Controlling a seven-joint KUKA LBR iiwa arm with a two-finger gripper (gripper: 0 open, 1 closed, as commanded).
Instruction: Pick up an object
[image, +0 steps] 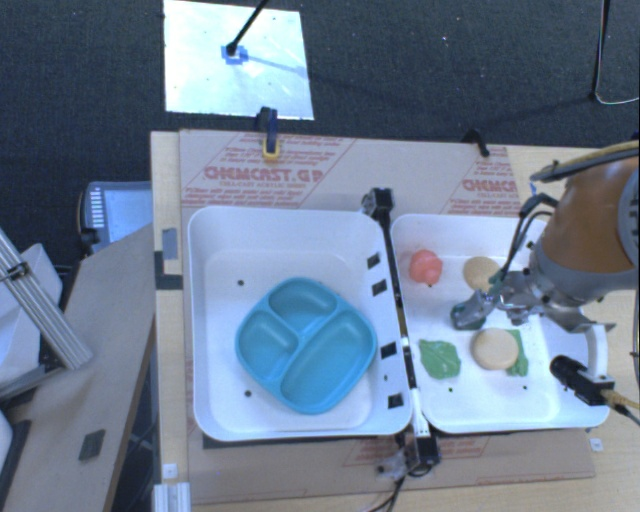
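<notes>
"CHEMCAST GP" on backing sheet (300, 170)

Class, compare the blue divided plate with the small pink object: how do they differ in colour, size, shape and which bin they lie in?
The blue divided plate is light blue; the pink object is salmon pink. The plate is far larger, filling much of the left bin, while the pink object is a small item in the right bin. The plate is flat with three compartments; the pink object is a rounded lump. Both rest on a white bin floor, away from the pincer.
</notes>
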